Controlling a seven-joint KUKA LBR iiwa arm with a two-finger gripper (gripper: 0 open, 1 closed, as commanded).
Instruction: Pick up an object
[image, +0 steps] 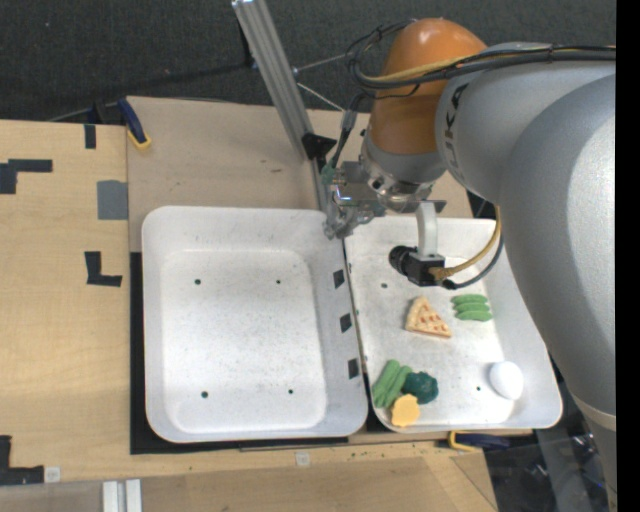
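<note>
Closest to me looms the grey arm, reaching over the right bin. Its gripper hangs above the far end of the wall shared with the left bin; how open it is I cannot tell. Well apart from it lie a tan wedge, tip pointing away, green beans slanting near-left to far-right, a pea pod lying crosswise, and a white egg.

The left white bin lies on the tan worktop. A black tape mark sits at its nine o'clock, with a grey patch and a blue clamp toward eleven.
</note>
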